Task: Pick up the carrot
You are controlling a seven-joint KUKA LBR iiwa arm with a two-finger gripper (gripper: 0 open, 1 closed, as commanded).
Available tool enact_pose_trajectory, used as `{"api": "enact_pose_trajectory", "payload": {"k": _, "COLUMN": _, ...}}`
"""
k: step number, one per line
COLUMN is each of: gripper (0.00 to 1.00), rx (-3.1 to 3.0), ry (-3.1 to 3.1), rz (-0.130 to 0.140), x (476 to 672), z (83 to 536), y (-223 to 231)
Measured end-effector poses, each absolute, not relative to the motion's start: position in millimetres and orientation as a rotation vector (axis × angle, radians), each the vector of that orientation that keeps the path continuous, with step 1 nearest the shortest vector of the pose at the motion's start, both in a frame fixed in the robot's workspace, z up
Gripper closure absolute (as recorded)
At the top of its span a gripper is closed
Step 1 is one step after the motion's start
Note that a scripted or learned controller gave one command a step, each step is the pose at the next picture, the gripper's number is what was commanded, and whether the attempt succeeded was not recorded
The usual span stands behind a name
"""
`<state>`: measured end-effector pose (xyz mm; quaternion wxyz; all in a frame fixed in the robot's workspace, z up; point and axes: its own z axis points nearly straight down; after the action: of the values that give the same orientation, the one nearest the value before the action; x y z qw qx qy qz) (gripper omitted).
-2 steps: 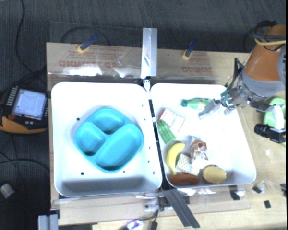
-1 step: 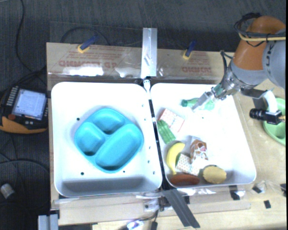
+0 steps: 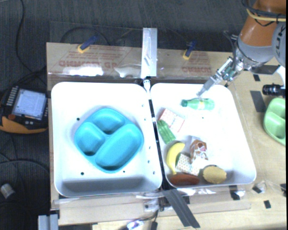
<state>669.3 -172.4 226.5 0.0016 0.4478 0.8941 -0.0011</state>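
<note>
Toys fill the right bin (image 3: 237,128): green bottle (image 3: 198,104), banana (image 3: 174,155). Left bin (image 3: 67,104) holds a blue tray (image 3: 109,138). Tool (image 3: 205,89) state I cannot tell.

Just below the claw (image 3: 205,89) you have a green bottle (image 3: 198,103) lying on its side. Lower and to the claw's left sit a red-and-white carton (image 3: 172,120) and a banana (image 3: 174,155). Far left of it, the other bin (image 3: 62,178) holds a blue divided tray (image 3: 109,138).
</note>
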Motion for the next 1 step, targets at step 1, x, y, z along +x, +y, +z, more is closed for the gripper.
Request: {"api": "enact_pose_trajectory", "payload": {"k": 1, "gripper": 0.00, "rx": 1.801, "ry": 2.578, "rz": 0.000, "x": 628.4, "z": 141.6, "y": -123.6}}
